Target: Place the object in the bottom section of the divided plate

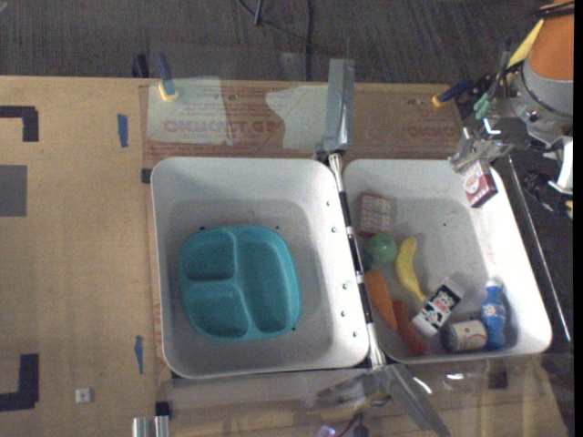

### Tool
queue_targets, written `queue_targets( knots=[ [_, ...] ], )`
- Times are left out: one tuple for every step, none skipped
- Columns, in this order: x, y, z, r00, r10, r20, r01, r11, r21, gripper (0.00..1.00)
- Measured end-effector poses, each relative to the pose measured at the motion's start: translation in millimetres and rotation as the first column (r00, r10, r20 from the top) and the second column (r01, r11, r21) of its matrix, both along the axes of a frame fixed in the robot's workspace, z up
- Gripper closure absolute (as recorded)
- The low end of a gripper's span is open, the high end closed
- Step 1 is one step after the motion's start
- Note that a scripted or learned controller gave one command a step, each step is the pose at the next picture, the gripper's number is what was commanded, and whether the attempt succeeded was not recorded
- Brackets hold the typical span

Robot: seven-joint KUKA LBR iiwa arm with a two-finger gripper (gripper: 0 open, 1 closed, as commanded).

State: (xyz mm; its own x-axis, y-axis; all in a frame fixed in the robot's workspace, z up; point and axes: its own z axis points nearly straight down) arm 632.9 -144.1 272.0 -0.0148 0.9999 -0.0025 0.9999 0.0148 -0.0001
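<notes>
Pincer (pixel 475 157) grips red box (pixel 479 186) above right bin (pixel 533 271).

Bench (pixel 73 271) bearing two white bins (pixel 246 176)

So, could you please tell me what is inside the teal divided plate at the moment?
All three sections of the teal divided plate show bare teal; it sits in the left bin. The bin floor beneath the plate is covered.

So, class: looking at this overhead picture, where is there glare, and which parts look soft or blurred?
In the camera view, pale glare washes the clear sheet behind the bins; the pincer and the small red carton beside it look soft; the teal divided plate is evenly lit, with faint shadow along the left bin walls.
</notes>
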Motion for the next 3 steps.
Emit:
queue_targets(
  knots=[
    [-16, 79, -32, 0.99, 0.14, 0.0, -0.14, 0.99, 0.003, 1.0],
    [-16, 163, -53, 0.988, 0.157, -0.001, -0.157, 0.988, 0.003, 1.0],
    [-39, 234, -37, 0.943, 0.333, -0.001, -0.332, 0.943, 0.003, 1.0]
  ],
)
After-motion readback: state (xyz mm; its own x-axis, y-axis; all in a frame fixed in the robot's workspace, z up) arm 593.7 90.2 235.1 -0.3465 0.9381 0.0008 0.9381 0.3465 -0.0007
